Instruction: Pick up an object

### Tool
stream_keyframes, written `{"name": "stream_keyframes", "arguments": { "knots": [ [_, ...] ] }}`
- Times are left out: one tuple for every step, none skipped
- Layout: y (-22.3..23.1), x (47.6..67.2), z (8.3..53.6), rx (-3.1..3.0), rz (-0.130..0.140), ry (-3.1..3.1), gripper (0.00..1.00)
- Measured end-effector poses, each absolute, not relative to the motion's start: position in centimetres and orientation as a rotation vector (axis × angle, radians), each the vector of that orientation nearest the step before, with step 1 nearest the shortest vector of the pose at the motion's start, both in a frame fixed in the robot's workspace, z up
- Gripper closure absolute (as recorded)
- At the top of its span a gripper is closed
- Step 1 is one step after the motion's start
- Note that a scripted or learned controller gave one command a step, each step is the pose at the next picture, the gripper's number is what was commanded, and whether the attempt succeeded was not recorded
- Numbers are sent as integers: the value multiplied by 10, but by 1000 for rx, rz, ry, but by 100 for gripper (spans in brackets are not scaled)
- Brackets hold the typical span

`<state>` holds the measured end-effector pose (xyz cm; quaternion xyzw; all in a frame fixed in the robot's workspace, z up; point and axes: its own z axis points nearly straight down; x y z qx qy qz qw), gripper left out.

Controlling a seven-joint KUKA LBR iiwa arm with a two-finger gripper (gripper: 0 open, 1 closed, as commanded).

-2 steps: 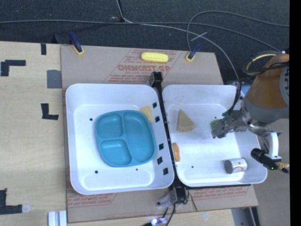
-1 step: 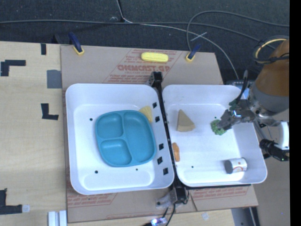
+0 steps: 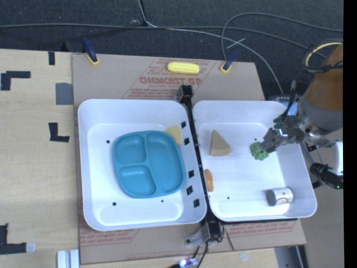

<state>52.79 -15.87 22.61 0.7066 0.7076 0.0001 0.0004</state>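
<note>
The gripper (image 3: 266,144) sits at the broccoli (image 3: 259,152); its finger state cannot be told. Grasping appears underway, so the next move likely calls for a confirmed grip, then a lift.

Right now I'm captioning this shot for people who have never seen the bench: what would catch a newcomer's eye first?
The big blue divided plate in the left bin draws the eye first. Next comes the grey and orange arm reaching in from the right, its gripper right at a small green object in the right bin. A yellow banana-like piece lies on the cardboard behind the bins.
</note>
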Motion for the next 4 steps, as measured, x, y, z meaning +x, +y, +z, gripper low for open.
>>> {"name": "stream_keyframes", "arguments": {
  "knots": [
    [-103, 529, 233, 2215, 2, 2230, 100],
    [-53, 542, 238, 2215, 1, 2230, 100],
    [7, 553, 229, 2215, -1, 2231, 100],
    [63, 558, 237, 2215, 1, 2231, 100]
  ]
}}
